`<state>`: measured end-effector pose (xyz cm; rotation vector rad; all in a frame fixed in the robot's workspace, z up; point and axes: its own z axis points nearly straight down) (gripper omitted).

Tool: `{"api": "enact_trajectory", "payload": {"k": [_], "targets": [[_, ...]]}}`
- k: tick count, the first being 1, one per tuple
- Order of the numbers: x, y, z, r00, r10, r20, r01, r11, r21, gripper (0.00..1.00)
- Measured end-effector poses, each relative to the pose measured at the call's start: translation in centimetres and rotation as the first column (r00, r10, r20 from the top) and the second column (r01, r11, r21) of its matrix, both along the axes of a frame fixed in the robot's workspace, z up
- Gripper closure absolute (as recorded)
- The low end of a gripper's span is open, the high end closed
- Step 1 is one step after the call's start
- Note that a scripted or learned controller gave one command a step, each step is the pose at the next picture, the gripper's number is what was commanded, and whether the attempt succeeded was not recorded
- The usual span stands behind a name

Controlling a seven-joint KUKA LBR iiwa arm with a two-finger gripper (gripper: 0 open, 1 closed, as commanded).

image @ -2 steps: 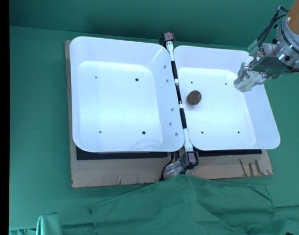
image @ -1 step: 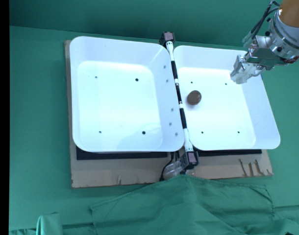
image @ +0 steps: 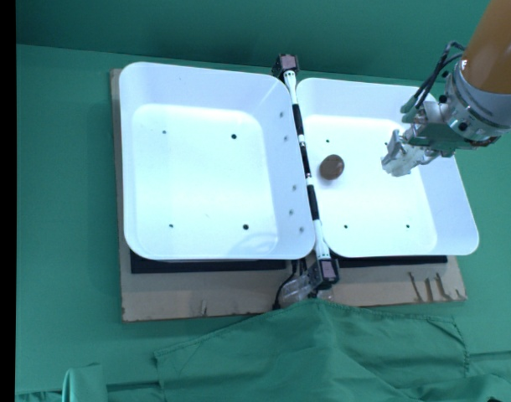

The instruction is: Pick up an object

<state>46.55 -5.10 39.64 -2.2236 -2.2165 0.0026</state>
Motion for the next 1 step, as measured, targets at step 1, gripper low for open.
{"api": "enact_trajectory", "payload": {"k": [1], "targets": [[0.2, -2.6, 0.94, 1.0, -0.002, 0.008, 0.002, 1.0, -0.002, 1.0]]}}
